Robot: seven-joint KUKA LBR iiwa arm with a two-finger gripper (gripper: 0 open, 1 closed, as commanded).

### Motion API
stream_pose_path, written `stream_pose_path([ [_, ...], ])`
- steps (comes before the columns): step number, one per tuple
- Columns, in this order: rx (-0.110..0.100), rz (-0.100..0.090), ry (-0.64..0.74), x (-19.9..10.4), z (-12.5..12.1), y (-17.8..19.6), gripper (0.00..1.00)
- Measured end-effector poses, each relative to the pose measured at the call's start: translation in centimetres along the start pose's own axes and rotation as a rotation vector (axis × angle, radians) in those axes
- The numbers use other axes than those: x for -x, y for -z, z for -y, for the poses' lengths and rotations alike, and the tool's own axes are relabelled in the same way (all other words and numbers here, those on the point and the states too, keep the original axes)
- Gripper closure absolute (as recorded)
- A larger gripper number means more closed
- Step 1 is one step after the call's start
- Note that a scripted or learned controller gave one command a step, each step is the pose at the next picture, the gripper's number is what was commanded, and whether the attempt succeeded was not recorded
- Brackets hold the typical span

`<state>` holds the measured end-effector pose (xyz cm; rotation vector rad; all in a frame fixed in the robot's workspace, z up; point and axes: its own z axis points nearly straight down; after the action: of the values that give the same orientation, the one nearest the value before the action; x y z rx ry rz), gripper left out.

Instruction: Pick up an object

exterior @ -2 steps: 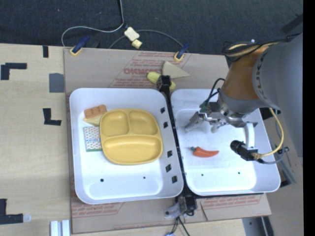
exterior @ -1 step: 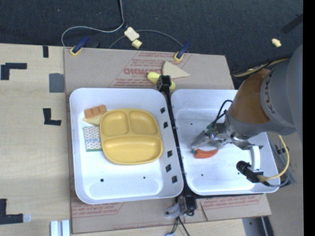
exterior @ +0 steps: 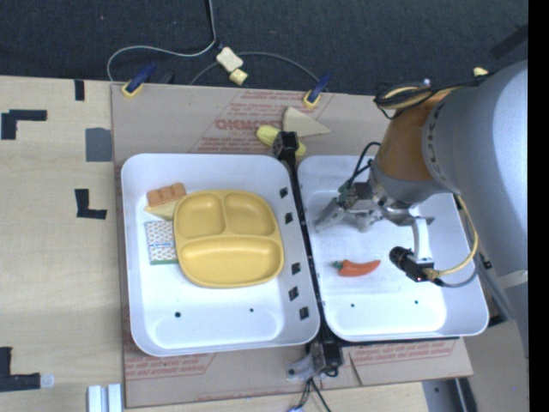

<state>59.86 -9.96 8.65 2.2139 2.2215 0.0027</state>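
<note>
An orange carrot-shaped toy (exterior: 358,267) with a green tip lies in the right bin (exterior: 386,316), near its middle. My gripper (exterior: 340,210) hangs over the upper left part of that bin, above and a little left of the toy, clear of it. Its metal fingers (exterior: 328,217) point left toward the divider between the bins. The grey arm with its orange band (exterior: 407,148) covers the right bin's upper right part.
The left bin (exterior: 214,320) holds a yellow divided plate (exterior: 229,237), a tan block (exterior: 165,196) and a patterned card (exterior: 159,241) at its left. A black clip strip (exterior: 296,230) runs between the bins. A yellow piece (exterior: 269,134) and a cable lie beyond the bins.
</note>
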Motion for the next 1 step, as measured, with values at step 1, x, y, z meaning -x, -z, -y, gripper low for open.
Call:
stream_pose_path([
  [1, 0.001, -0.001, 0.000, 0.89, -7.28, -0.16, 0.00],
])
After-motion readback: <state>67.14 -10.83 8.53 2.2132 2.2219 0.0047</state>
